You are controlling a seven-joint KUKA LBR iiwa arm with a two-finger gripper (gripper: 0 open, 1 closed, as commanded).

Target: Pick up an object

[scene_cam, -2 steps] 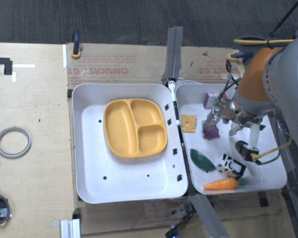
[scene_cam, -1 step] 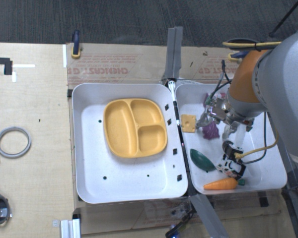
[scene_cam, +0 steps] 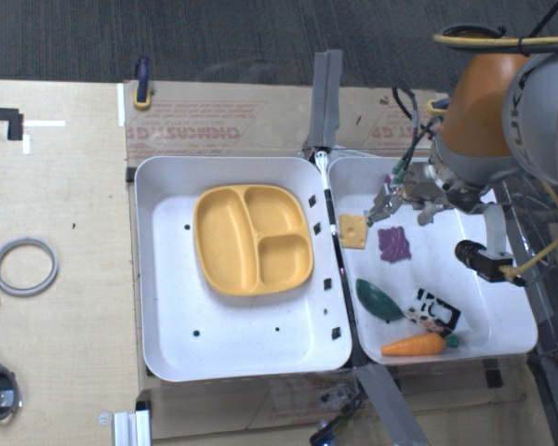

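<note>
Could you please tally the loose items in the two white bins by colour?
Yellow: 2, the divided plate and the small square block
Purple: 1, the purple piece
Green: 1, the green piece
Orange: 1, the carrot
Black and white: 1, the patterned item
Total: 6

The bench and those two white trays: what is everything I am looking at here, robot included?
Left bin: one, white, centre of the bench.
Right bin: one, white, beside the left bin.
Divided plate: one, yellow, in the left bin.
Tan block: one, right bin, near the divider.
Purple piece: one, right bin, middle.
Green piece: one, dark green, right bin.
Carrot: one, orange, right bin's near edge.
Black-and-white item: one, above the carrot.
Tape roll: one, grey, on the bench at left.
Clamp: one, blue-handled, at the bench's far edge.
Gripper: one, grey, over the right bin.
</note>
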